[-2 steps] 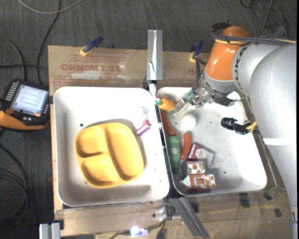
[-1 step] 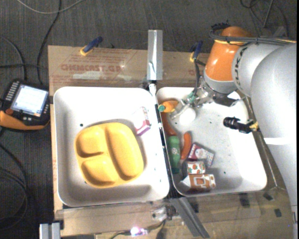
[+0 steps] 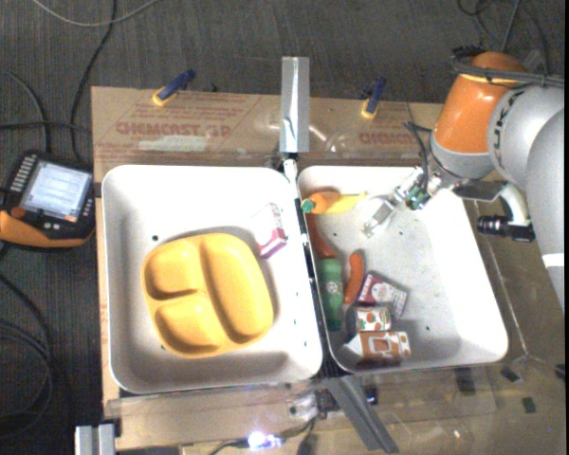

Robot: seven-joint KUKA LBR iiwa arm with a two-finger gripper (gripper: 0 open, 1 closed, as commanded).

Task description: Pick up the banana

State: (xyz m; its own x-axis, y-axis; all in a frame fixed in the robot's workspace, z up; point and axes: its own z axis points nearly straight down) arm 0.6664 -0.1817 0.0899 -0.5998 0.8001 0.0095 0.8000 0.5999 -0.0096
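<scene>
The banana (image 3: 349, 202) is yellow and lies at the far left corner of the right bin (image 3: 455, 282), its left end against an orange fruit (image 3: 320, 200). My gripper (image 3: 380, 214) hangs over the bin just to the right of the banana's right tip, pointing down and left toward it. Nothing shows between the gripper and the banana's tip, and the banana rests on the bin floor. The grey arm with its orange band (image 3: 474, 112) reaches in from the upper right.
Along the right bin's left wall lie a red-orange vegetable (image 3: 320, 240), a green item (image 3: 333, 284) and a red pepper (image 3: 355, 275). Three small cartons (image 3: 381, 320) sit at the near left. The left bin (image 3: 123, 207) holds a yellow divided plate (image 3: 209, 294) and a small pink packet (image 3: 273, 243).
</scene>
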